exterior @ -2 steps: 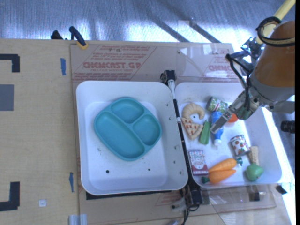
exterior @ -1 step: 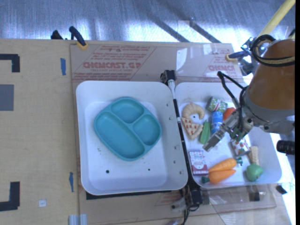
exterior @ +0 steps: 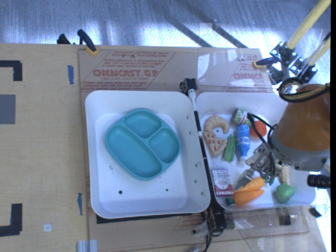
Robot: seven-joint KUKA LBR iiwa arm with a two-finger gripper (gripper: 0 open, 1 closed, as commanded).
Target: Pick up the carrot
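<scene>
Low in the right bin [exterior: 310,201], the end effector [exterior: 253,173] touches the carrot [exterior: 248,191]; its grip is unreadable. Orange, tapered, the carrot lies flat.

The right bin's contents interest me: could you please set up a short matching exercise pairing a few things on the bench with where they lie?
Things:
1. carrot
2. divided plate
3. blue bottle
4. croissant

Places:
A. middle of the left bin
B. near front edge of the right bin, just below the claw
C. upper left of the right bin
D. centre of the right bin, standing lengthwise beside a green stick

Pairs: 1-B, 2-A, 3-D, 4-C
</scene>
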